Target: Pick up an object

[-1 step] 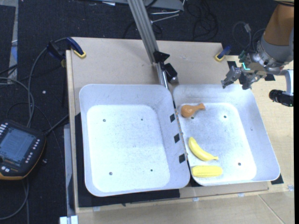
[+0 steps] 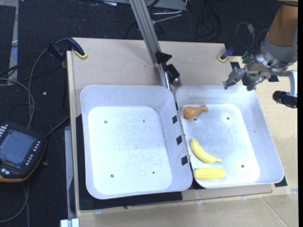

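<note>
I can read no brand, label or writing anywhere from here; the handheld pendant on the floor at nine o'clock has a lit screen, but its text is too small to make out.

On my bench sit two shallow white bins side by side. The left bin shows me just its speckled floor. The right bin holds three things, all toward its left half. A tan chicken drumstick toy lies near the bin's eleven o'clock corner, its thin end pointing toward three o'clock. A yellow banana lies lower, near the left wall, curving down toward four o'clock. Just beside it at six o'clock, close to the near rim, lies a second yellow piece, stubby and lying flat; I cannot tell what it is.

The arm comes in at two o'clock, and its gripper hangs over the far rim of the right bin, well apart from all three items. I see nothing between the fingers; how widely they stand apart I cannot tell at this angle.

A slanted aluminium rail runs down from twelve o'clock to the gap between the bins.
</note>
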`<state>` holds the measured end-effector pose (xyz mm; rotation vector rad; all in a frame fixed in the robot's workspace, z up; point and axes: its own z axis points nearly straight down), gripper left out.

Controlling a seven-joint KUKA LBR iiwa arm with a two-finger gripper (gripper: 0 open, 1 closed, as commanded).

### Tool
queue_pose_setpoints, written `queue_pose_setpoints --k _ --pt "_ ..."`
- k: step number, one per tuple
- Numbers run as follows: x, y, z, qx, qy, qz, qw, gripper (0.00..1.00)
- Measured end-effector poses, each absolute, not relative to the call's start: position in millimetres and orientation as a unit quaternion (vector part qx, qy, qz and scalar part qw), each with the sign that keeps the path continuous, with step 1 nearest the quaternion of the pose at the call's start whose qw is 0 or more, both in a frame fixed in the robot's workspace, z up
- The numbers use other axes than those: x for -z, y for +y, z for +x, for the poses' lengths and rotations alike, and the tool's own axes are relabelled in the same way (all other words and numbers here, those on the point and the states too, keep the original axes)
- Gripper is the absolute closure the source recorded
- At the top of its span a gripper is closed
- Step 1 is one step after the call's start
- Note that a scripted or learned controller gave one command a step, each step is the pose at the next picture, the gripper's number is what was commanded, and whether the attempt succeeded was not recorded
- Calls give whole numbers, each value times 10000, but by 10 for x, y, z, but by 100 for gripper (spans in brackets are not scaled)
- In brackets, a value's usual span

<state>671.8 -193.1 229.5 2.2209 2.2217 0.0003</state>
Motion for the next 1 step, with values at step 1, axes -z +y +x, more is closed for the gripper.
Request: queue_pose_setpoints --k 1 --pt "-1681 -1988 6716 14 7071 7071 -21 0"
